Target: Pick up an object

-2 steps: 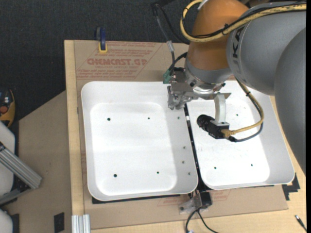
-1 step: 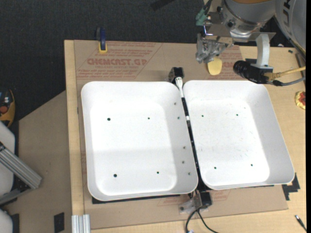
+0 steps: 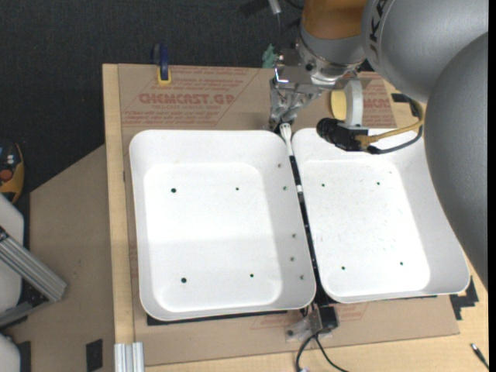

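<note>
1. Two shallow white bins sit side by side on a brown board (image 3: pixel 209 91) with red lettering, their inner rims touching.
2. The left bin (image 3: pixel 143 208) and the right bin (image 3: pixel 438 273) each show small dark dots on the floor.
3. The grey arm (image 3: pixel 434 37) reaches in from the right, its orange band (image 3: pixel 333 14) above the wrist.
4. The gripper (image 3: pixel 284 122) points down at the far end of the seam between the bins.
5. A blue and yellow clamp (image 3: pixel 162 64) grips the board's far edge.

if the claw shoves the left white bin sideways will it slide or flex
It probably stays put: the left bin has four dark dots in its floor that look like fasteners, and its rim meets the right bin. The thin rim may flex a little. Being shallow, it looks light.
</note>
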Motion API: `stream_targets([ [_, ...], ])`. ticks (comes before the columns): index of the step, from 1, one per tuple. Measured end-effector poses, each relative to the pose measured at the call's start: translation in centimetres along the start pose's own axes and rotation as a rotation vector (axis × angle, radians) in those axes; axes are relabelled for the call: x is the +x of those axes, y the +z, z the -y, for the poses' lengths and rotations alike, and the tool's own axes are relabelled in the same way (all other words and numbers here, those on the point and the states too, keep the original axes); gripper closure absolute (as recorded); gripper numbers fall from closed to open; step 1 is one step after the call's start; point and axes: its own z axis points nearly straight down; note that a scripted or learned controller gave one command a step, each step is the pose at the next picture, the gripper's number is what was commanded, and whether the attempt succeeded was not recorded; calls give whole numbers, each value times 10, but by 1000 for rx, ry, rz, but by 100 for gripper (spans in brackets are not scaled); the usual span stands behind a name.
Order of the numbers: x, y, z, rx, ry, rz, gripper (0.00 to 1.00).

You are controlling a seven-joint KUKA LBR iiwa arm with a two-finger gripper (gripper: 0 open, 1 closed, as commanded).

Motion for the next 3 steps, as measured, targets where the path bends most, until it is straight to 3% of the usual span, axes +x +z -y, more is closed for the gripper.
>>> stream_targets([
  [1, -68, -49, -4, -18, 10, 3, 100],
  [2, -124, -67, 8, -16, 9, 3, 100],
  [3, -62, 8, -3, -1, -3, -2, 100],
])
